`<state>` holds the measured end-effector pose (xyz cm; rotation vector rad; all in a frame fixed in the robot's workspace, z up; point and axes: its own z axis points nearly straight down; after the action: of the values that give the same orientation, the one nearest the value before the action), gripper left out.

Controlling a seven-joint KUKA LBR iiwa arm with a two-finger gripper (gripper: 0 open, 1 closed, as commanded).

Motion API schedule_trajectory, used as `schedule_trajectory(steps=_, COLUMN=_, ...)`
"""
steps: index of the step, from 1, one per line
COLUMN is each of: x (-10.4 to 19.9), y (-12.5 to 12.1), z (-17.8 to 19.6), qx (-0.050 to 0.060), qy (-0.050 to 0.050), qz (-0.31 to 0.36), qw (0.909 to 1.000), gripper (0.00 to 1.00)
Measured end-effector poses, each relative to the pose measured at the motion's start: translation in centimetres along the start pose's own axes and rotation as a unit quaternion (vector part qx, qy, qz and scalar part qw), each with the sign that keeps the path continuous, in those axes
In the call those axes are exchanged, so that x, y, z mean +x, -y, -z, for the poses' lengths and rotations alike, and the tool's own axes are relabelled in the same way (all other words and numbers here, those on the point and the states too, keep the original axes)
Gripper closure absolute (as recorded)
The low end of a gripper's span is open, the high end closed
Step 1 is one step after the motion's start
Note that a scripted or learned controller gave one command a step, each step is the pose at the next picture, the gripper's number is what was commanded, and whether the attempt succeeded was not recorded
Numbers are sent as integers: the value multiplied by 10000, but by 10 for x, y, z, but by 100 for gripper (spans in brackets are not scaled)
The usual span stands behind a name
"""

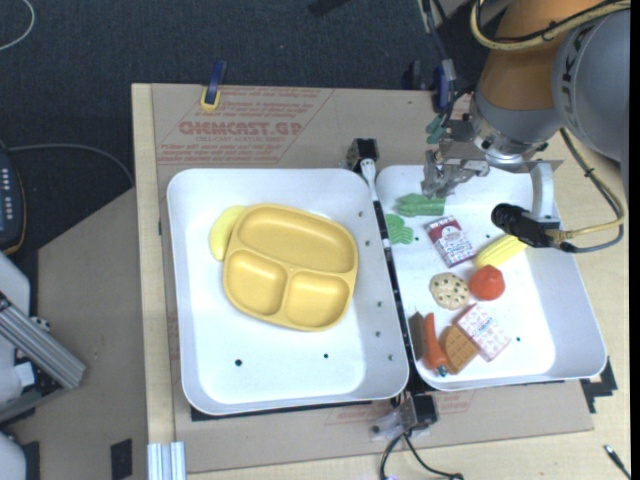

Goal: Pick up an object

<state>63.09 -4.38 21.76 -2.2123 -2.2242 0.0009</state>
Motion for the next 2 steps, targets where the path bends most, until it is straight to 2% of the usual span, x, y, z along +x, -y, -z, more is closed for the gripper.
schedule_trajectory(steps=2, x=2, y=-17, z=5, qx=-35, qy=17, qz=-23, qw=10000, gripper=100)
